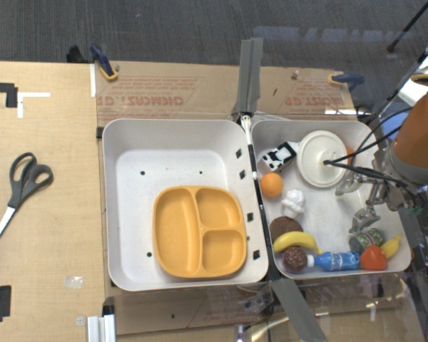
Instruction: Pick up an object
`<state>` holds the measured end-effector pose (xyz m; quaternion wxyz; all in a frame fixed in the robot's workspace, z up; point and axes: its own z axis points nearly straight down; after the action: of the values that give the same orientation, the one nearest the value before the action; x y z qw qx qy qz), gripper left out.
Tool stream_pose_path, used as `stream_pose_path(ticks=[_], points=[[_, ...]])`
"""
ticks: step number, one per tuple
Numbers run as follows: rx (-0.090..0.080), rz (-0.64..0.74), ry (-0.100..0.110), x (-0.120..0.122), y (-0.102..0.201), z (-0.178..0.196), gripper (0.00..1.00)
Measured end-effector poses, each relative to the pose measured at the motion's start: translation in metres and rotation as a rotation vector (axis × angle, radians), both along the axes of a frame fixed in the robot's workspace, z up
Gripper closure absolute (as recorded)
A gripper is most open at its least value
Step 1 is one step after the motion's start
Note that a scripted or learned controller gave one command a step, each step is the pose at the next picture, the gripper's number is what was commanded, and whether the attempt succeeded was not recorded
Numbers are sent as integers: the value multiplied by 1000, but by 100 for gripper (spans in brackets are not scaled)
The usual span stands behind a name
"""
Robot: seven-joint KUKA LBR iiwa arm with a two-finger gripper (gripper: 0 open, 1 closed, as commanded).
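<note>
Two shallow white bins sit side by side on a sheet of cardboard [164, 91], and well to their left a pair of scissors [20, 182] with black handles lies on the bare wooden bench [43, 262]. A blue clamp [103, 61] grips the far left corner of the cardboard. The left bin [121, 191] holds a yellow divided plate [200, 230], lying flat towards its near right side. Across the shared wall, the right bin [321, 123] holds all the loose objects. Near its far left is a black-and-white patterned item [278, 157], with an orange ball [272, 184] just in front of it and a white round dish [322, 159] to its right. A small white crumpled thing [294, 202] lies near the middle. Along the near wall come a brown round piece [285, 226], a banana [296, 241], a dark round piece [294, 260], a blue bottle [335, 261] lying on its side, a greenish can [364, 239], a red tomato [373, 258] and a small yellow piece [391, 246]. The gripper [366, 218] hangs over the right part of this bin, above the can and to the right of the white dish. Nothing is seen in its grasp, and I cannot tell whether it is released or clenched. Behind it, the arm's orange band [421, 137] shows at the right edge.
</note>
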<state>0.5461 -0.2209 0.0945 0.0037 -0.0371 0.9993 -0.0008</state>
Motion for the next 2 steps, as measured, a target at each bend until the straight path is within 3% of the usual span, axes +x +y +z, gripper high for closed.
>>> stream_pose_path(ticks=[1, 2], points=[[0, -77, -1, 68, 23, 1, 0], [7, -294, 4, 80, 4, 0, 0]])
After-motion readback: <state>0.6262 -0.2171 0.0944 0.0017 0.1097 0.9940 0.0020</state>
